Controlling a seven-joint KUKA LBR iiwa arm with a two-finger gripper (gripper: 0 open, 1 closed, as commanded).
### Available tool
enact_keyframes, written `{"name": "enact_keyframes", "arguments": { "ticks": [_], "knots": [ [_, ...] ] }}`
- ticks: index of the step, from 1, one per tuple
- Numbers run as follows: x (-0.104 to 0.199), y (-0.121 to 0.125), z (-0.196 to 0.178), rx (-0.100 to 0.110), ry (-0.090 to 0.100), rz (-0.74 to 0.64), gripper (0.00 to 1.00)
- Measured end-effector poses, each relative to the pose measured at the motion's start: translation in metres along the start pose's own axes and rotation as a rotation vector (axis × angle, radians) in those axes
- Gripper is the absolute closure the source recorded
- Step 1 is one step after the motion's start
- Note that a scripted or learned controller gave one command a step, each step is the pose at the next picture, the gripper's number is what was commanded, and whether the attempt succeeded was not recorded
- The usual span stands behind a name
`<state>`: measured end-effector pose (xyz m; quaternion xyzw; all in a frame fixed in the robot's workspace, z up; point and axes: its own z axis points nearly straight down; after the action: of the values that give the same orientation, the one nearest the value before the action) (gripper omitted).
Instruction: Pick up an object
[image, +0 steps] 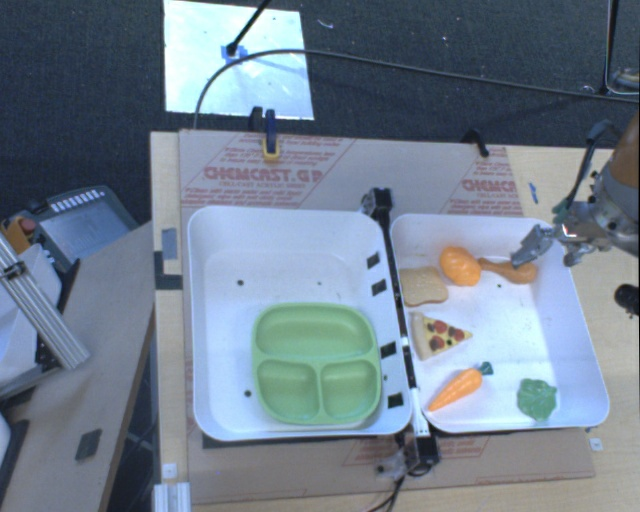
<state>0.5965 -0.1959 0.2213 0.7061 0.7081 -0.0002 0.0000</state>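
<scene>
Camera view looks down on a bench where a sheet of cardboard (340, 170) lies under two white bins; red printed lettering on it reads roughly "CHEMCAST GP" behind the left bin, and the same print shows again, partly cut off, behind the right bin. No other writing can be read.

The left bin (215, 300) holds a pale green divided plate (316, 363) with three compartments, sitting toward the bin's near side.

The right bin (575, 330) holds the small toys. An orange piece shaped like a drumstick (470, 267), round at its left end with a thinner tan handle running right, lies near the far side of the bin. Just to its left and slightly nearer is a tan slice of toast (423, 288). Below that is a pizza wedge (440, 335) with red dots on a pale top. Nearer the front edge lies an orange carrot (458, 388) with a green tip, tilted, and to its right a green leafy lump (537, 398), well apart from the rest.

The arm comes in at the right edge, and its gripper (545, 245) hangs over the far right part of the right bin, just beside the handle end of the drumstick. Whether it is released or clenched cannot be told, and nothing can be seen in its grasp.
</scene>
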Motion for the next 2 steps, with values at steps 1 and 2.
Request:
{"name": "enact_keyframes", "arguments": {
  "ticks": [1,2],
  "knots": [
    [0.002,-0.002,0.063,0.003,0.001,0.002,0.00],
    [0.011,-0.005,0.110,0.001,0.001,0.000,0.00]
  ]
}}
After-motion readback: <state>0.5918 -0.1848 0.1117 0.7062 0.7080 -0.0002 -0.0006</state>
